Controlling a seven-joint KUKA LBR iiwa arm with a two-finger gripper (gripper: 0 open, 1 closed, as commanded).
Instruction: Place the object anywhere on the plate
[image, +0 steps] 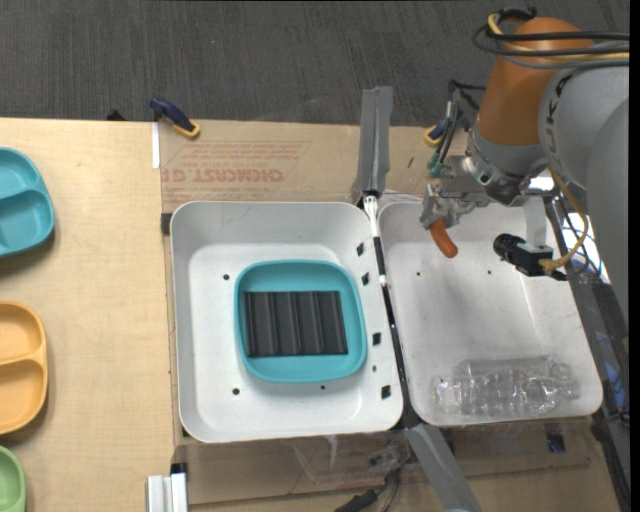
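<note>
A small orange-red, sausage-shaped object (443, 241) hangs at the far left corner of the right bin (480, 300). My gripper (438, 220) is shut on its upper end, and the lower end pokes out below the fingers. The plate (297, 373) is a teal square dish with a dark ribbed centre. It lies flat in the middle of the left bin (200, 330), well to the left of and nearer than the gripper. The divider between the two bins lies between the gripper and the plate.
A clear crumpled plastic bottle (505, 388) lies along the near side of the right bin. Teal (20, 215), orange (18, 365) and green (6, 482) trays sit on the bench at far left. A blue clamp (172, 116) sits on the cardboard behind the bins.
</note>
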